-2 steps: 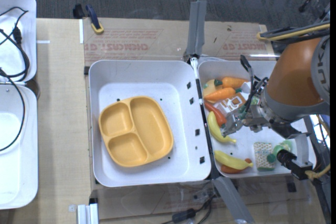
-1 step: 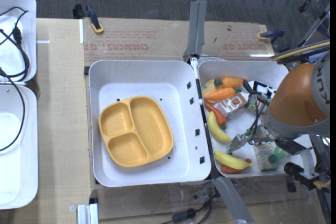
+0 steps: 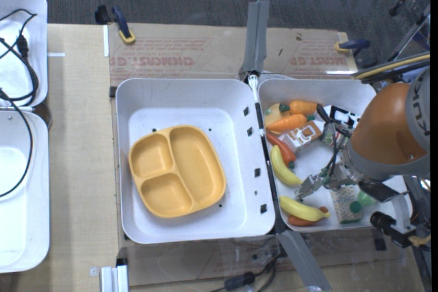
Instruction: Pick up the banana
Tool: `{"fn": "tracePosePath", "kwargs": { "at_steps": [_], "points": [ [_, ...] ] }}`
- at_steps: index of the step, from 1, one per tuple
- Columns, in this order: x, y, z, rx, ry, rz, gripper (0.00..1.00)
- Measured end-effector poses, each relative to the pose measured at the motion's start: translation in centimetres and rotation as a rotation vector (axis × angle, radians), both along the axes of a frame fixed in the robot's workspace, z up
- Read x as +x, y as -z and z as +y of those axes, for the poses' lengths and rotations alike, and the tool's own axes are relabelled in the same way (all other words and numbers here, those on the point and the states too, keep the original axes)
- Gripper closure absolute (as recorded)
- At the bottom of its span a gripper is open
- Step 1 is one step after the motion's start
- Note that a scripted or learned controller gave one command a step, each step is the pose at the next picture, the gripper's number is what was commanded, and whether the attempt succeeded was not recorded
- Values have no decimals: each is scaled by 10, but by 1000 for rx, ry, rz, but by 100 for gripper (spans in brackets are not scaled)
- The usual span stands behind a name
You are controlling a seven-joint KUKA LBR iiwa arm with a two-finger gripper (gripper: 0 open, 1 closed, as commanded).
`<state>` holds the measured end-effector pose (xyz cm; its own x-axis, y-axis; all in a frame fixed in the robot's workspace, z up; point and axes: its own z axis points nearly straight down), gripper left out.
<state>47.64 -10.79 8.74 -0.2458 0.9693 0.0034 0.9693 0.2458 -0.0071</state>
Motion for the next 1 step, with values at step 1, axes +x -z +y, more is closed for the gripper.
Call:
{"fn": "tracePosePath", "kwargs": {
  "at_steps": [1],
  "points": [
    [0, 0, 0, 0, 0, 0, 0]
  ]
}}
